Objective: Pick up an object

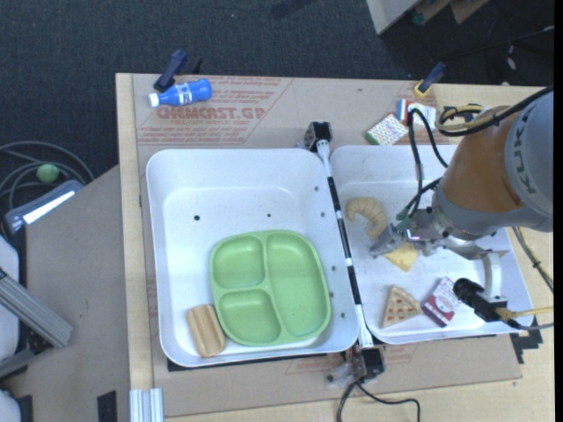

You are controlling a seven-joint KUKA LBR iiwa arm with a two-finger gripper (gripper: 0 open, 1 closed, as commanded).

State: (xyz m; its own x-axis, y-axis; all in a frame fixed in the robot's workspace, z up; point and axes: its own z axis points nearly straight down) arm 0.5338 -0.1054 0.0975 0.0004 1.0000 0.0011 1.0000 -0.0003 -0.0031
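Observation:
My gripper (393,238) hangs low in the right bin (387,161), its metal fingers pointing left. Just under and beside it lies a pale yellow cheese wedge (403,258). A tan croissant (365,209) rests a little to the upper left of the fingertips. A pizza slice (399,307) and a small red and white packet (442,300) lie near the bin's front edge. I see nothing clearly between the fingers.
The left bin (176,200) holds a green divided plate (267,286) and a tan bread-like piece (206,330) at its front left corner. A blue and white bottle (180,93) lies on the bench behind. Cables run along the right side.

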